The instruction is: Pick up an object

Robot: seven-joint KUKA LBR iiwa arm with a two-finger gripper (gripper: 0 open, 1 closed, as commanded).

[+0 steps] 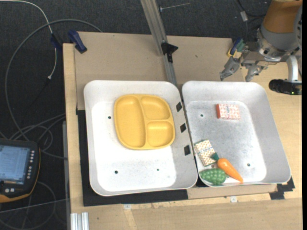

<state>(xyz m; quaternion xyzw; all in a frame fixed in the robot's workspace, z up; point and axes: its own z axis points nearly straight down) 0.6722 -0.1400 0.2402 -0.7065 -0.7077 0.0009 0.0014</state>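
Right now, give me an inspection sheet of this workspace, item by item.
Surface: bench bearing left bin and right bin side by side.
Job's things: right bin holds red-and-white box, patterned box, carrot, green vegetable; the last three cluster at its near edge.
Clutter: yellow divided plate in left bin.
Gripper: gripper open, above the right bin's far rim, holding nothing.
Cables: loose cables on the floor at left.
Surroundings: tablet pendant lower left; metal post.

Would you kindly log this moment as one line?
gripper: open, above right bin's far rim | holding: nothing | right bin: box, carton, carrot, greens
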